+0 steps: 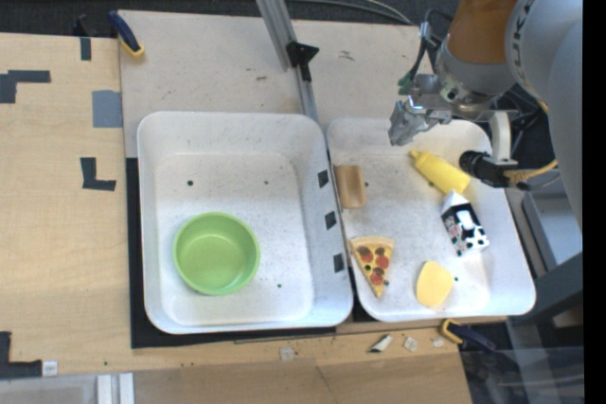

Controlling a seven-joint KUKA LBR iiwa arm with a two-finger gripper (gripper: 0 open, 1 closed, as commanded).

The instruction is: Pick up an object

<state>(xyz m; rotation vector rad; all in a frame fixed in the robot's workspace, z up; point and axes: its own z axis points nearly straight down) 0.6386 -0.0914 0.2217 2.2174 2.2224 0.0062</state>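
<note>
Yellow bottle [440, 171] lies just beside hand [407, 130].

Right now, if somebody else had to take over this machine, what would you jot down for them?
Pincer: hovering over the top edge of the right bin, nothing seen in it.
Right bin holds: yellow bottle just beside the pincer, black-and-white bottle, brown block, pizza slice, yellow round piece.
Left bin: green bowl.
Done: nothing lifted yet.
Left: grab and lift one object; the yellow bottle looks nearest.
</note>
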